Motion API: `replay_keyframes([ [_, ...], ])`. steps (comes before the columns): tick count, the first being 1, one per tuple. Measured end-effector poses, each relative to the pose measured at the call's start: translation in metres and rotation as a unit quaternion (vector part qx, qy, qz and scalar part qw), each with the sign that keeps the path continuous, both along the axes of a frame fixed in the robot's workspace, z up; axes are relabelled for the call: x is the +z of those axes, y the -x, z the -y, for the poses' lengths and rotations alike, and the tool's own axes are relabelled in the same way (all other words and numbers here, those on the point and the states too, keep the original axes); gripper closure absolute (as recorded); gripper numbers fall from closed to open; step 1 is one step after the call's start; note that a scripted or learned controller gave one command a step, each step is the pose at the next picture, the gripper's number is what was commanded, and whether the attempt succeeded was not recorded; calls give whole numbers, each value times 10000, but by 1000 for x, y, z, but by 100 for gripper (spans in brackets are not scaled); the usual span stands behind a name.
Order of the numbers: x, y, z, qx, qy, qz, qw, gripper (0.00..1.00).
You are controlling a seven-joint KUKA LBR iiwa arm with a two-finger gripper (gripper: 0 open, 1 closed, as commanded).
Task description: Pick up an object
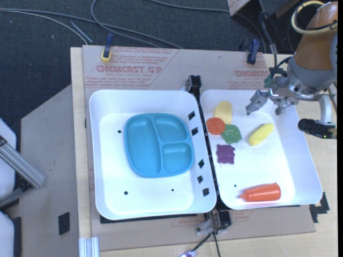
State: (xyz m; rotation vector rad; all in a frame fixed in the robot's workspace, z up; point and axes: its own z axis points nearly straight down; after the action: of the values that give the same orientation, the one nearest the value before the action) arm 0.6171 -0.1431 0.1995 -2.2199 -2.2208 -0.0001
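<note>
A blue divided tray (pixel 159 144) lies in the white bin (pixel 102 159) well left of the gripper (pixel 266 104).

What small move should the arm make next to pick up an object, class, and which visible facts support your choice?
Probably a short move down and toward the yellow corn. The gripper hangs above the right bin with nothing between its fingers, and the corn lies just below it, apart from the green piece and the orange carrot, so it looks the nearest, least crowded target.
</note>
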Motion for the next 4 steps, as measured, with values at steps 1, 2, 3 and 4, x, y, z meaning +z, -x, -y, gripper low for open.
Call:
replay_keyframes([
  [1,-42,-2,-1,1,-1,-16,10000,0],
  [2,-101,-6,4,-3,-3,-23,10000,0],
  [3,-114,-7,3,-2,2,-5,10000,0],
  [4,-102,-8,3,0,2,16,10000,100],
])
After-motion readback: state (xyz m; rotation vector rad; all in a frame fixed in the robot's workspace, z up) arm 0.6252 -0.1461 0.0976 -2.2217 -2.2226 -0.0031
